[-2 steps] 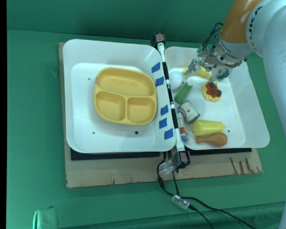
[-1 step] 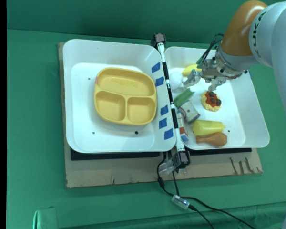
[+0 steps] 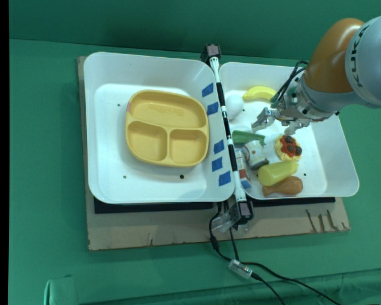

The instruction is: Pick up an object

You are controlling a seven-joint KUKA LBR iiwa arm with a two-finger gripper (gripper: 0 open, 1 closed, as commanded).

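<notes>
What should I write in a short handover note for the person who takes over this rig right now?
Gripper: over the right bin, fingers apart, nothing between them.
Right bin holds: banana, white egg, green piece, small pizza toy, yellow piece, brown drumstick.
Left bin holds a yellow divided plate.
Done: arm is above the objects.
Left: close on one object and lift it; the green piece looks nearest.
</notes>
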